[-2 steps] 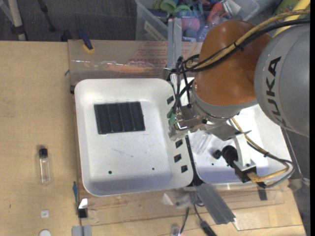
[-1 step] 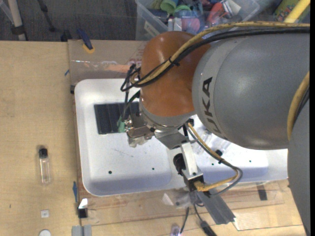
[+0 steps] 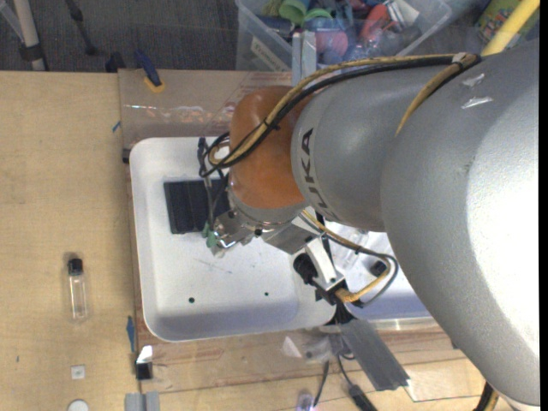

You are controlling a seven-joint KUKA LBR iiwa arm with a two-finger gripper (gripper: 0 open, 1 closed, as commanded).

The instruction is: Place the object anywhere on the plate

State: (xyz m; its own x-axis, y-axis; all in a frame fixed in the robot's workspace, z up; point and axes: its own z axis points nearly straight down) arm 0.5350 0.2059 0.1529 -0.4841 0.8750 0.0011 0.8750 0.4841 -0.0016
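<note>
Hovering: end effector (image 3: 216, 238) beside black object (image 3: 185, 205) | grip unclear | bin (image 3: 163, 306) floor open frontward

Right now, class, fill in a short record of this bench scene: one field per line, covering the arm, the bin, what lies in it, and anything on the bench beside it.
arm: grey, with orange band, reaching in from the right over the bin
gripper: low over the bin floor, beside the black object
bin: white bin, shallow
in bin: flat black object, near the far left part
on bench: small clear vial, left of the bin
behind bench: clear tub of coloured toys
plate: cannot tell
</note>
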